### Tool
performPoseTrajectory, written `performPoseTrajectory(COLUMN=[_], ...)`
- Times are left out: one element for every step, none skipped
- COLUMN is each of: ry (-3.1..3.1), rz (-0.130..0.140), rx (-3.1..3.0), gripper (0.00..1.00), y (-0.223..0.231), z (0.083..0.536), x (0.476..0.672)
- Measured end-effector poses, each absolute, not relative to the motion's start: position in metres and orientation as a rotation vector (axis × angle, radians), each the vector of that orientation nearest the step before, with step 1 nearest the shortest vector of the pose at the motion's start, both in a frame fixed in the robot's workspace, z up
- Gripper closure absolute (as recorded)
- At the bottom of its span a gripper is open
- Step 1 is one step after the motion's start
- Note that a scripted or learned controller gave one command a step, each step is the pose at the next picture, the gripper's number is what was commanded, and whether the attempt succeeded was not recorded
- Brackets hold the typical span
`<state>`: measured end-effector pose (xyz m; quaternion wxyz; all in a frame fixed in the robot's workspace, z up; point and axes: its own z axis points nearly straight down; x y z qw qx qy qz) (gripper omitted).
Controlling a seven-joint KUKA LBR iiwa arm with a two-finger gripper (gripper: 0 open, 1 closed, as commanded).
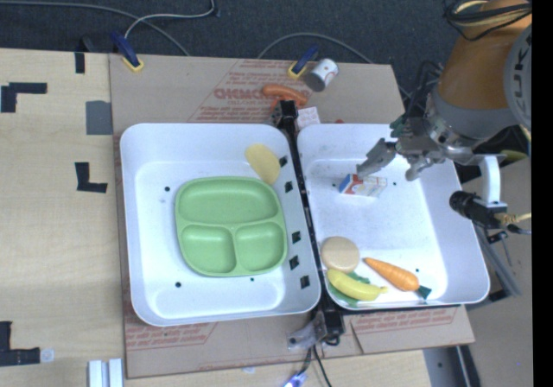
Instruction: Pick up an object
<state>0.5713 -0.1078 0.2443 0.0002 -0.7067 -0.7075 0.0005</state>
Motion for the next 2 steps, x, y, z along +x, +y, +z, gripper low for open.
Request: performPoseTrajectory(ry=[-2.221,-2.227], rz=[0.005,-0.002], rx=[-2.217,-2.225], gripper=[0.0,0.0], y=[-0.103,-0.138], z=[0.156,0.087], x=[0.609,0.646])
